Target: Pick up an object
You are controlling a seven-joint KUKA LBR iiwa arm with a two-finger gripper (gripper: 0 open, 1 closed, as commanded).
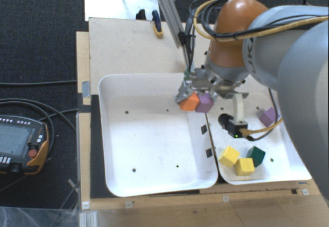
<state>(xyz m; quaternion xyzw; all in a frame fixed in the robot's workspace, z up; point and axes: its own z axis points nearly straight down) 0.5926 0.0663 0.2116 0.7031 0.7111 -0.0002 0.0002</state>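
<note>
Floor (41, 25): dark carpet, black cables across it.
Bench (133, 46): pale board top, wooden edging.
Pendant (20, 144): lies on floor, left of bench, orange-trimmed, screen lit.
Light: even, soft shadows.

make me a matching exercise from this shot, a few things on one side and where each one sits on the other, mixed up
Things:
1. orange block
2. dark green block
3. teach pendant
4. lone purple block

Places:
A. on the floor to the left of the bench
B. at the gripper, over the upper right corner of the left bin, beside another purple block
C. in the right bin, next to the two yellow blocks
D. in the right bin, near the arm, apart from the other blocks

Pairs: 1-B, 2-C, 3-A, 4-D
</note>
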